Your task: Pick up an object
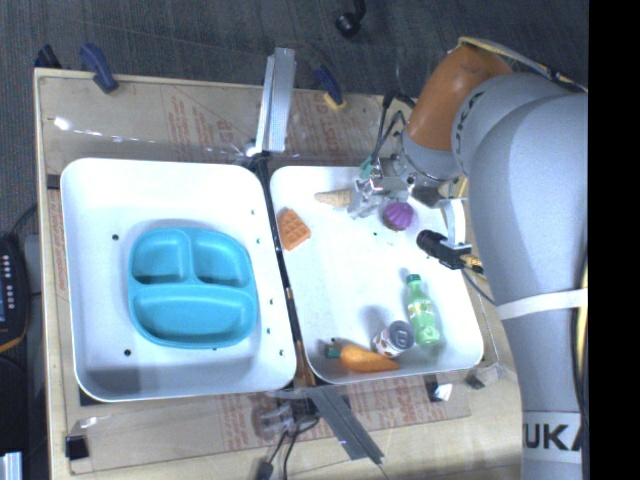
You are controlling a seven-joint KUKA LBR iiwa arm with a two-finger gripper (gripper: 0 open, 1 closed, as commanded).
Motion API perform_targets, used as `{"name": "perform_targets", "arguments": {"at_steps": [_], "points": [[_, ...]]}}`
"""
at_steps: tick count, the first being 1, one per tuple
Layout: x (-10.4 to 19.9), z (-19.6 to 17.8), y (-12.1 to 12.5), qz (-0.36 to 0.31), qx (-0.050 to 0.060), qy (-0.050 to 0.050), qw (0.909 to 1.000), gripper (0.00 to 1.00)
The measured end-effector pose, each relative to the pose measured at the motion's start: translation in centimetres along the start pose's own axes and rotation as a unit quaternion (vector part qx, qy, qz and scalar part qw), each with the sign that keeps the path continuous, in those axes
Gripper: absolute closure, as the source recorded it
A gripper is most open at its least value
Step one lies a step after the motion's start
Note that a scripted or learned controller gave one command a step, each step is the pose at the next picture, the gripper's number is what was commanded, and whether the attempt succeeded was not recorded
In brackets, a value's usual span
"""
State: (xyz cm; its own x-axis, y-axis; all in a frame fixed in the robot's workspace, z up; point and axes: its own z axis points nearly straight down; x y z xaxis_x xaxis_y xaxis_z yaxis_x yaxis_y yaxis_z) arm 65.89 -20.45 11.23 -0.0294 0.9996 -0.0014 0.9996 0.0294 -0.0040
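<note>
The gripper [366, 194] sits low by the cream cone-shaped toy [333, 198] (purple round toy [398, 215] beside it); whether its jaws are apart, I cannot tell.

A robotics lab: clamped bench [60, 108], two white bins [80, 268], dark carpet [150, 8].

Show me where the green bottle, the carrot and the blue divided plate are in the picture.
green bottle [422, 313]: camera view, on the middle of its body.
carrot [368, 361]: camera view, on the orange body near its middle.
blue divided plate [192, 313]: camera view, on the floor of its large compartment.
</note>
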Motion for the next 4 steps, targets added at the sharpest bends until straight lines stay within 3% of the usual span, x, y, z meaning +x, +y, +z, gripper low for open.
{"name": "perform_targets", "arguments": {"at_steps": [1,2,3,4], "points": [[0.1,-1.0,0.1,-0.004,0.000,-0.001,1.0000,1.00],[0.2,-1.0,0.1,-0.005,0.000,0.000,1.0000,0.00],[2.5,2.2,-8.6,0.011,0.001,0.001,0.9999,0.00],[-0.1,2.0,-17.0,0.011,-0.003,0.001,0.9999,0.00]]}}
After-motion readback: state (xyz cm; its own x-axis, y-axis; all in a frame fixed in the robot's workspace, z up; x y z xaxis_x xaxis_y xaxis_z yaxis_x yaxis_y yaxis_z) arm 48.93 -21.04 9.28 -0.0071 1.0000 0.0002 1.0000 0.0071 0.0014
